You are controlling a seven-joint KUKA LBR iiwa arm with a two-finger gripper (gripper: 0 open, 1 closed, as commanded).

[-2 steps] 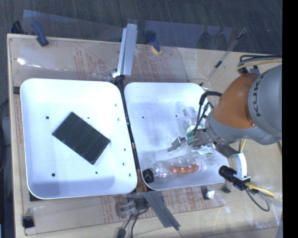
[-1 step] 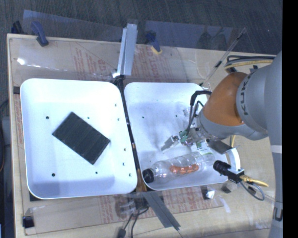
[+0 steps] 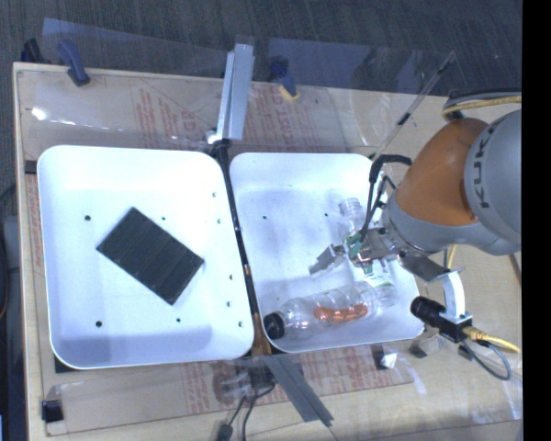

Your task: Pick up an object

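Dark pad (image 3: pixel 150 254), flat and rectangular, lies askew in the middle of the left bin (image 3: pixel 73 310), well apart from the arm. It is thin, so I judge it a poor thing to pinch.

In the right bin (image 3: pixel 275 200) a clear bottle (image 3: pixel 335 310) lies on its side along the near wall, its black cap (image 3: pixel 274 324) towards the divider and something orange inside. The gripper (image 3: pixel 354 254) hangs just above and behind it, beside a second clear bottle (image 3: pixel 349 211). Whether its grip is apart or together cannot be told from this angle, and nothing is plainly held.

To do this step well, I would centre across the lying bottle's body, not its neck, and come straight down. Smooth round plastic will likely roll or slip against the wall.

The bins sit on a table (image 3: pixel 119 108) covered with clear sheet held by blue clamps (image 3: pixel 73 64), over dark carpet (image 3: pixel 257 7).
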